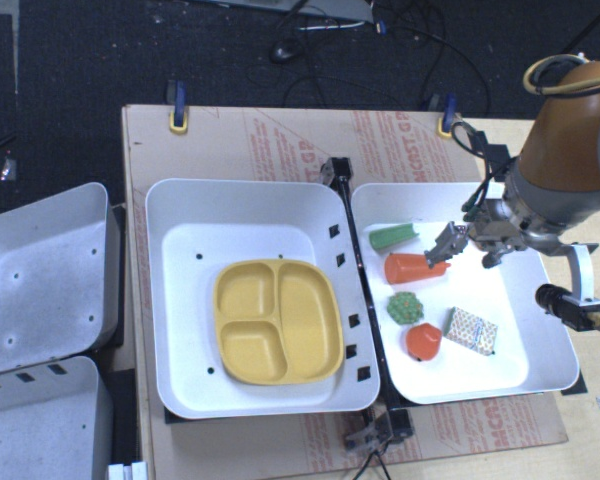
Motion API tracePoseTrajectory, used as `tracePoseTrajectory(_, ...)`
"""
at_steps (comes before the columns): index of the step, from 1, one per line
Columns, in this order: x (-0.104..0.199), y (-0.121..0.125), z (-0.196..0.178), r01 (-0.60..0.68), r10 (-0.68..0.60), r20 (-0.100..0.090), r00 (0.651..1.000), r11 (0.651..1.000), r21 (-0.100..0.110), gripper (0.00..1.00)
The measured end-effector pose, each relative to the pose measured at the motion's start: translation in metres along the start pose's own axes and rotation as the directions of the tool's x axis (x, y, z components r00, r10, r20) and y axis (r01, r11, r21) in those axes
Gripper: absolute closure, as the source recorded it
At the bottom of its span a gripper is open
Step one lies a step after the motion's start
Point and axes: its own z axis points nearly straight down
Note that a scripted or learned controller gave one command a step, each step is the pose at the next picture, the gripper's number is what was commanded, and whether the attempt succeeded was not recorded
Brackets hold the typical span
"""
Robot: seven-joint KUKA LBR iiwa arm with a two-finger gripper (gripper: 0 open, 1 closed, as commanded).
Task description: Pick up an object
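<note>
While cables trail over dark floor (70, 58) behind the counter (240, 138), an orange cone-shaped piece (415, 267) lies in the right bin (550, 368), the hand (467, 245) spread open above it.

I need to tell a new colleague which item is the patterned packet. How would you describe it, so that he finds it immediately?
Look at the right-hand shallow white bin, the one without the yellow divided plastic plate. Go to the part nearest the camera, where the small flat rectangular packet lies just right of the round red-orange ball. It is the only flat, angular item with a printed pattern; its neighbours are plain-coloured and rounded.
</note>
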Motion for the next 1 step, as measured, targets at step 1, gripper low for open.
tracePoseTrajectory(1,0.0001,0.0025,-0.0063,0.002,-0.002,0.002,1.0,1.0,-0.012,0.0)
